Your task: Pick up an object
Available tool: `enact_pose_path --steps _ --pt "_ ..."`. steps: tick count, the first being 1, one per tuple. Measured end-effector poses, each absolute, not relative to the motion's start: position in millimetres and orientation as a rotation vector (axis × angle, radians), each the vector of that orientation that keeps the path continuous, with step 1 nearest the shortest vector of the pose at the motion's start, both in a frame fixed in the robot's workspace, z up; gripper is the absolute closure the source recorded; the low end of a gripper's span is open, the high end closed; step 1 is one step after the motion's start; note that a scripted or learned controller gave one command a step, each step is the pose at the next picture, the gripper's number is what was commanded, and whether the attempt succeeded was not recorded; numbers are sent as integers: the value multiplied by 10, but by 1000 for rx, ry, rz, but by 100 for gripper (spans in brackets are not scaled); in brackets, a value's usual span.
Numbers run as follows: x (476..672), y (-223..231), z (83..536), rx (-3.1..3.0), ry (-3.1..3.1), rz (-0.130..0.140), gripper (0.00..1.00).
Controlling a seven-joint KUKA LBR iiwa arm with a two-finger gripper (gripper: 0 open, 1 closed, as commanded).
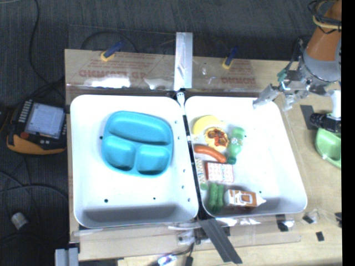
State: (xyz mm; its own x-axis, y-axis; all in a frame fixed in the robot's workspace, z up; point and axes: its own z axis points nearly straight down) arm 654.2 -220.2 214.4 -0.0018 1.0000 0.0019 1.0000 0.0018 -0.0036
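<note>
The right bin (277, 165) holds a cluster of toy foods along its left side. At the back are a yellow piece (201, 123), a round pizza-like piece (217, 137) and a green bottle (236, 140). A red sausage (209, 153) and a red-and-white box (219, 173) lie below them. At the front are a green vegetable (215, 195) and an orange carton (244, 198). My gripper (265, 97) hangs over the bin's far right corner, well apart from the foods, with nothing seen in it.
A blue divided plate (136, 143) lies in the left bin (89, 193). A green object (330, 143) sits on the bench right of the bins. The arm's orange band (324, 43) is at the top right. A handheld device (39, 123) lies on the floor at left.
</note>
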Motion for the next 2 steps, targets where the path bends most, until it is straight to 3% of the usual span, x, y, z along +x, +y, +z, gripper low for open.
enact_pose_path --steps 1,2 --pt "6547 -2200 2213 -2215 -2221 9 100" --pt "6546 -2203 2213 -2216 -2221 11 0"
